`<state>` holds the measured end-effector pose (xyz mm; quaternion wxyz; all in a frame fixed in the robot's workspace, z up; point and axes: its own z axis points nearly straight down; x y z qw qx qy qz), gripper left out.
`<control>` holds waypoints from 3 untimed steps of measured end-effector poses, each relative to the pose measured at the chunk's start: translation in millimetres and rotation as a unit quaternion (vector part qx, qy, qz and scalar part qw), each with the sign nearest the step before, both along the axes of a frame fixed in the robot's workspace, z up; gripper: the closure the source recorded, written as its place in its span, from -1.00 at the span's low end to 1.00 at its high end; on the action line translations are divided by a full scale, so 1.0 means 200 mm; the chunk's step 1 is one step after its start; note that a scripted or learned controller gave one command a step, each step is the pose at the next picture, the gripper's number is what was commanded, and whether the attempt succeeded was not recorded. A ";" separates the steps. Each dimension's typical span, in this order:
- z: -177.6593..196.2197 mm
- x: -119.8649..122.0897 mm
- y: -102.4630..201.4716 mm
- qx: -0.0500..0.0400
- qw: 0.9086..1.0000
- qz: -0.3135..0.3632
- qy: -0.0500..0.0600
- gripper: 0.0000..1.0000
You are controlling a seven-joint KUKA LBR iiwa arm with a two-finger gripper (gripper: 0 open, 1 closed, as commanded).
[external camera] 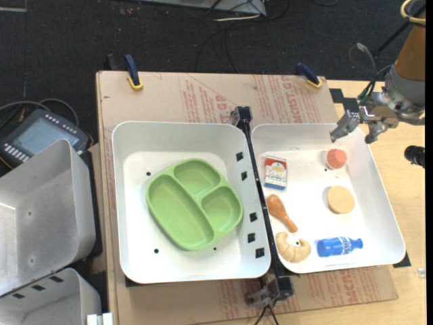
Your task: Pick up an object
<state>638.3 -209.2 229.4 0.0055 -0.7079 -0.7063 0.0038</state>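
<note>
Red ball (336, 158) just below open tool (357, 133), apart.

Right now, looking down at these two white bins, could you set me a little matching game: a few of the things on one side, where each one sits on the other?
Things:
1. green plastic divided plate
2. blue plastic toy bottle
3. round red ball-like toy
4. small red, white and blue carton

Places:
A. far corner of the right bin, just under the pincer
B. middle of the left bin
C. near edge of the right bin, lying on its side
D. right bin, close to the divider between the bins

Pairs: 1-B, 2-C, 3-A, 4-D
</note>
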 end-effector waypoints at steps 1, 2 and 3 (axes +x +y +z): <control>0.05 0.01 0.00 -0.001 1.000 0.002 -0.007 -1.00; -0.18 0.03 -0.02 -0.002 1.000 0.001 -0.006 -1.00; -0.46 -0.01 -0.03 -0.001 1.000 0.000 -0.005 -1.00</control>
